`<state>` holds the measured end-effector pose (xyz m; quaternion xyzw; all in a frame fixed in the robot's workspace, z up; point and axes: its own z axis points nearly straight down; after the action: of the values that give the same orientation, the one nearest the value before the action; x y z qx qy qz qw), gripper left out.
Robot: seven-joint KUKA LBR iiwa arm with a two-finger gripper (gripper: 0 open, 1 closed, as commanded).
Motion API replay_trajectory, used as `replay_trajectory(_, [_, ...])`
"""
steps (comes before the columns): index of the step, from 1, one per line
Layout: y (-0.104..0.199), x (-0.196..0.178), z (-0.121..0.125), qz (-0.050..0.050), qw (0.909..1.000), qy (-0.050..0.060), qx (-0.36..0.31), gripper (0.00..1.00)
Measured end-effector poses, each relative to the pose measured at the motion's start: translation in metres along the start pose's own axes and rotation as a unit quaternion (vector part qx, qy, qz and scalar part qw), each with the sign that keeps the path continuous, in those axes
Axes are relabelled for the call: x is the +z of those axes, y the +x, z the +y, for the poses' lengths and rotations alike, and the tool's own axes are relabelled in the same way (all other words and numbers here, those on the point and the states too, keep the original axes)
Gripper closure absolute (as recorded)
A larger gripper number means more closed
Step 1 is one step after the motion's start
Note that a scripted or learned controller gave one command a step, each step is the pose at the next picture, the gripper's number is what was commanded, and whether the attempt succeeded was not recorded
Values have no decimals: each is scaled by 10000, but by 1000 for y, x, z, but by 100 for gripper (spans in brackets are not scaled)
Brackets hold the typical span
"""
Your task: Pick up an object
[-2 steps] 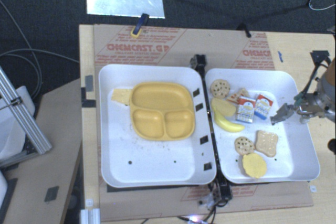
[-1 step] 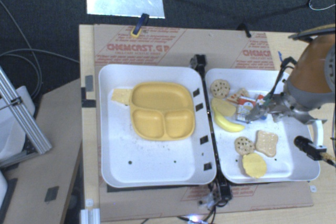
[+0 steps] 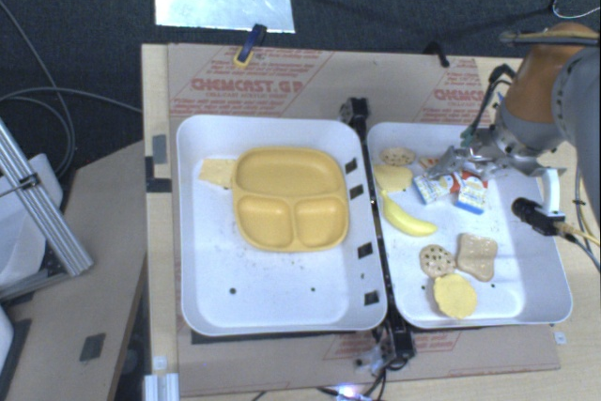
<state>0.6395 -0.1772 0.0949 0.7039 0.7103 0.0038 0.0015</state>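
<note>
The arm [image 3: 554,94] reaches in from the right over the right bin [image 3: 545,291]. Its jaws [image 3: 462,162] sit low at the top of that bin, just above two small packets [image 3: 451,188]. I cannot tell if the jaws are open or closed, or if they hold anything. Below the packets lies a banana [image 3: 407,218]. Near the front are a cookie [image 3: 434,259], a piece of toast [image 3: 477,255] and a round yellow chip [image 3: 455,296]. Another cookie [image 3: 397,156] sits near the top left corner. The left bin [image 3: 202,296] holds a yellow tray [image 3: 286,198] with three parts. Both bins rest on the counter [image 3: 282,84].
</note>
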Motion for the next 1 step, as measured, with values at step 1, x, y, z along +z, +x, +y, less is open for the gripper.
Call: replay_trajectory(1, [60, 8, 33, -17, 10000, -14, -8, 0])
